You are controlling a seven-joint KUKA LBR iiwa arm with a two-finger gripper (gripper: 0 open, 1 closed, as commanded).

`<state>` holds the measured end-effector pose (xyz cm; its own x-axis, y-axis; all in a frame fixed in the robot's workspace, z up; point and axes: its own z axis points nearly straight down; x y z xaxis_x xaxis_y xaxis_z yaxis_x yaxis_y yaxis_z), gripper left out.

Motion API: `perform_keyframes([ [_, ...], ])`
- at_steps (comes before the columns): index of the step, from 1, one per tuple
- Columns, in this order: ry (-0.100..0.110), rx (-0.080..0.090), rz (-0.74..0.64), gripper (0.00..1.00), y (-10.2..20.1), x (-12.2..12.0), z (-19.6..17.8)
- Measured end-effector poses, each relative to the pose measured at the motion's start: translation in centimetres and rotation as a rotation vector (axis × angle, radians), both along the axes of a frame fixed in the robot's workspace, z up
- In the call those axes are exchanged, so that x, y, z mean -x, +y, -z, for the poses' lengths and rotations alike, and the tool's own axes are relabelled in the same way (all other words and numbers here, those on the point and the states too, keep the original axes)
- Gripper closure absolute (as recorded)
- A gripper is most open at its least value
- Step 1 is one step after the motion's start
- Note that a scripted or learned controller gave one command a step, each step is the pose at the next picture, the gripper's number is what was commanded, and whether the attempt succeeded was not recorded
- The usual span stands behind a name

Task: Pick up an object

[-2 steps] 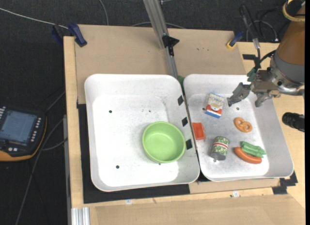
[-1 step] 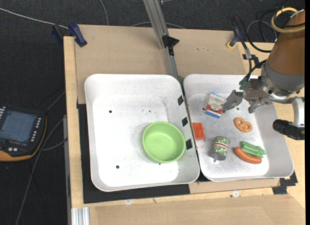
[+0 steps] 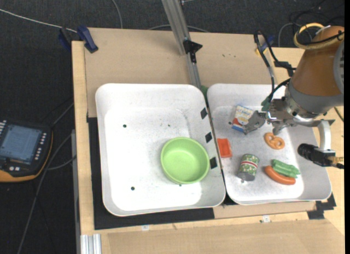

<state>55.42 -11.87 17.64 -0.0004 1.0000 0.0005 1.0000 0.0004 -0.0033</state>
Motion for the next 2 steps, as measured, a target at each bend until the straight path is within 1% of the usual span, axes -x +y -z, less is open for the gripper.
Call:
perform_keyframes([
  [1, 0.001, 0.000, 0.000, 0.00, -0.1, -0.9, 5.3],
  [2, -0.005, 0.000, 0.000, 1.00, -0.1, -1.0, 4.0],
])
